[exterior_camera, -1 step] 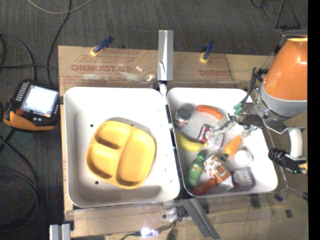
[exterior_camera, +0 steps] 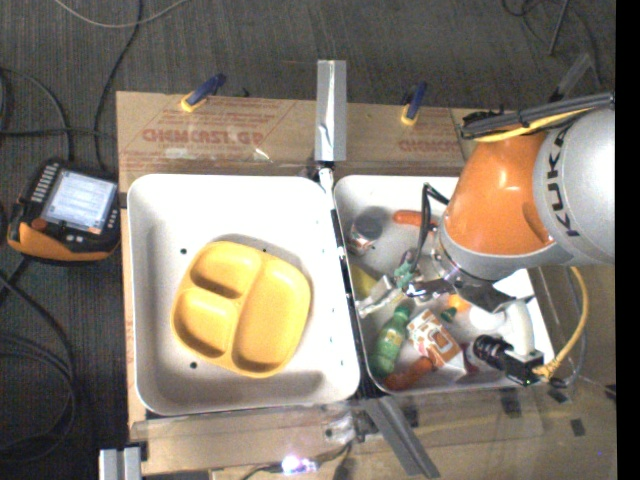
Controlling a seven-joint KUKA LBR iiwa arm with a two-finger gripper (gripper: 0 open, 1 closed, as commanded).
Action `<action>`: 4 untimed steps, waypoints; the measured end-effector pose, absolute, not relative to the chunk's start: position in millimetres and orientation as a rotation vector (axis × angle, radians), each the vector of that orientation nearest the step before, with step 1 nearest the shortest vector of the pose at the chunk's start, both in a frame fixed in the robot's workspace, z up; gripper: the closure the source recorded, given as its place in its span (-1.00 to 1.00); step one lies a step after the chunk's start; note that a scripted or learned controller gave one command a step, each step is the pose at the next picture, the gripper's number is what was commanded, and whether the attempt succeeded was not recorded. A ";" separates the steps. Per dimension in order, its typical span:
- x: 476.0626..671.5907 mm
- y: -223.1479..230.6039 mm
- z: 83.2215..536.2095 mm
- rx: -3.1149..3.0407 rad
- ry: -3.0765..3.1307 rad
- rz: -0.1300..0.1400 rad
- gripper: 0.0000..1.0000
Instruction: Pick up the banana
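Arm over right bin [exterior_camera: 352, 218]. Claw [exterior_camera: 408, 286] low near its left wall; open or closed, cannot tell. Banana [exterior_camera: 366, 286], pale yellow, lies against that wall. Best approach: descend square, avoid green bottle [exterior_camera: 391, 336].

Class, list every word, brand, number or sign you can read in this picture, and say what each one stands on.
"KUKA": black letters on the grey arm, cut by the frame edge.
Red print on the cardboard sheet behind the bins: too faint and blurred to read surely.
Screen of the handheld pendant: too small to read.
Label on the orange-and-white packet in the right bin: too small to read.
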State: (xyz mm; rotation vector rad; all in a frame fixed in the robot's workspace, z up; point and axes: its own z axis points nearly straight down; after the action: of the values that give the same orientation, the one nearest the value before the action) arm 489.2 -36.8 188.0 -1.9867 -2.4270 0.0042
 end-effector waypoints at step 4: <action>523.9 -48.8 181.2 -1.813 -2.560 0.002 -1.00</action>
State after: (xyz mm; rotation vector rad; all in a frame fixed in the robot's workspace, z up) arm 523.9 -48.8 181.2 -1.8134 -2.5601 0.0022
